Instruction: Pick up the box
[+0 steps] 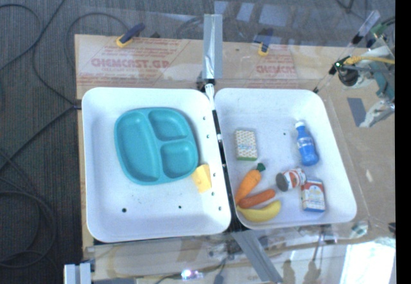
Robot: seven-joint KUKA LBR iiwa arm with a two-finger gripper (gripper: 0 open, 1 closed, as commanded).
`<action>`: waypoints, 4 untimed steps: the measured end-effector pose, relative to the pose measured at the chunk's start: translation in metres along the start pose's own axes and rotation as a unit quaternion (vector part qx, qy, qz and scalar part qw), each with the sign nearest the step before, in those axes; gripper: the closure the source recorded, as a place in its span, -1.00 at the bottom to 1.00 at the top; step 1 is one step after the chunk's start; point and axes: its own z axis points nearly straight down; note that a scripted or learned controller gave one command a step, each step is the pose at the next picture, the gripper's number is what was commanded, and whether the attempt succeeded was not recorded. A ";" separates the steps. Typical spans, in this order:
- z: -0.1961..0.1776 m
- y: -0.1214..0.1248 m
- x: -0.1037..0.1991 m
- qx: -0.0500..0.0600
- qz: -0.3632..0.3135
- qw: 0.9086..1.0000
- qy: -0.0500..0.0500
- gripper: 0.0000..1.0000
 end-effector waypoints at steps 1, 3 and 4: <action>-0.037 -0.002 -0.014 -0.001 -0.083 0.997 0.000 -1.00; 0.117 -0.120 0.091 0.003 -0.065 0.998 0.000 -1.00; 0.130 -0.192 0.078 0.002 -0.066 0.998 0.000 -1.00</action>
